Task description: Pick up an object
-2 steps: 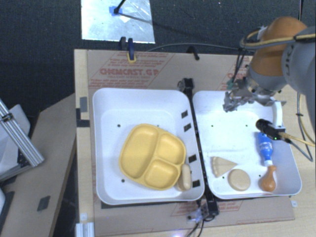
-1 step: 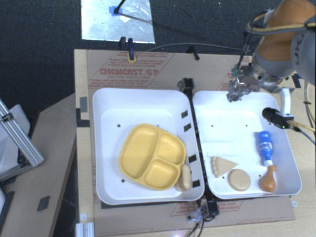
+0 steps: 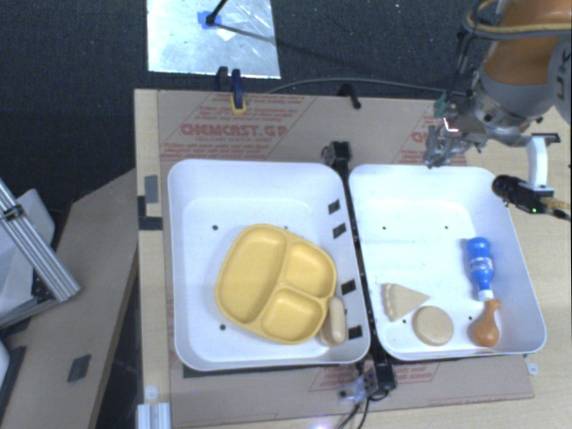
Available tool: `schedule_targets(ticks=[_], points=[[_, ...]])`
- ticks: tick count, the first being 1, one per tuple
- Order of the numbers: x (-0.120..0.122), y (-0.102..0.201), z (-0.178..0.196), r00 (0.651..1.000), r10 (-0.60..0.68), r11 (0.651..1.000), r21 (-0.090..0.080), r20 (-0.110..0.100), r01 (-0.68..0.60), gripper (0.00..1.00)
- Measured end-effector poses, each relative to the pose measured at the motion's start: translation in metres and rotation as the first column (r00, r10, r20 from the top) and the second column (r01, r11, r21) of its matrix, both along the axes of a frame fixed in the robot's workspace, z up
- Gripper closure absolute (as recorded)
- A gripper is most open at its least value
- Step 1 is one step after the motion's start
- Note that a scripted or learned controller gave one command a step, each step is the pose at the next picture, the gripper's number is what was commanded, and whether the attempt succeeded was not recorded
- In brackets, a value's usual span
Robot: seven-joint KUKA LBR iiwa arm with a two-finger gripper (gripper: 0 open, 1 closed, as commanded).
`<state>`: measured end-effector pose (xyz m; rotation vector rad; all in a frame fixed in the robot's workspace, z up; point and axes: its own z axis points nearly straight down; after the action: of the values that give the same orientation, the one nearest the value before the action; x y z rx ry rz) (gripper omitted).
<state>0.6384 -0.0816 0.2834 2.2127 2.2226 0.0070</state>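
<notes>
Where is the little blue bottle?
The blue bottle lies in the right bin, near its right wall, just above the brown pear-shaped toy.

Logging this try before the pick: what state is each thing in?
hand: above right bin's far rim, holding nothing.
yellow divided tray: flat, left bin.
blue bottle: lying down, right bin.
round cookie: flat, right bin.

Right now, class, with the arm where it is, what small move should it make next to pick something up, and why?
Probably bring the gripper forward and down toward the blue bottle. The gripper sits above the right bin's far rim with nothing between its fingers, and the bottle lies by the right wall, apart from the other items.
</notes>
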Motion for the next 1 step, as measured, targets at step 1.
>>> schedule_targets(ticks=[1], points=[[0.0023, 0.062, -0.0143, 1.0, 0.006, 1.0, 0.003, -0.006, -0.006, 1.0]])
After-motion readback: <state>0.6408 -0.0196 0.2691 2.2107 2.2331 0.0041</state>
